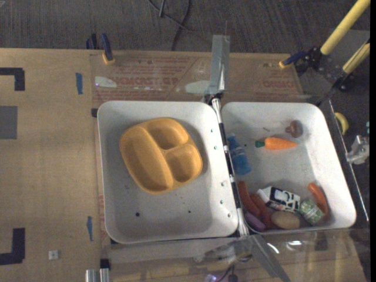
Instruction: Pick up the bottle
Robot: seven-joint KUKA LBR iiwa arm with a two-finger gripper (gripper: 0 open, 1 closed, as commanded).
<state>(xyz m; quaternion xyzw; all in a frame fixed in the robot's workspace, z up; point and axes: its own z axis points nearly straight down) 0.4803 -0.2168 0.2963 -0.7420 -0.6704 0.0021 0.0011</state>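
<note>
- Presently, the bottle [238, 154], blue, lies on its side in the right bin [329, 157]. It is close against that bin's left wall, just beside the seam between the two bins, with its long axis running roughly along the wall.
- Nothing touches the bottle. The nearest neighbour is a carrot [277, 143] to its right, apart from it, with the leafy end pointing toward the bottle.
- A small brownish round item [294, 128] sits just beyond the carrot's orange tip, toward the bin's far wall. Too blurred to identify.
- A cluster sits along the near wall of the right bin, well apart from the bottle:
  - red sausage-like pieces [249, 203], nearest the left wall
  - a purple item [255, 221] below them
  - a black-and-white carton [279, 198], tilted
  - a potato [285, 220] under the carton
  - a green-and-white item [311, 212]
  - an orange oblong piece [318, 197] at the right end
- The left bin [117, 216] holds a yellow divided plate [161, 154], upright, in the far half of the bin.
- Both bins rest on the brown bench [47, 157], which carries bits of blue tape and black corner marks.
- Yellow poles [349, 19] cross the top right corner, beyond the bench.
</note>
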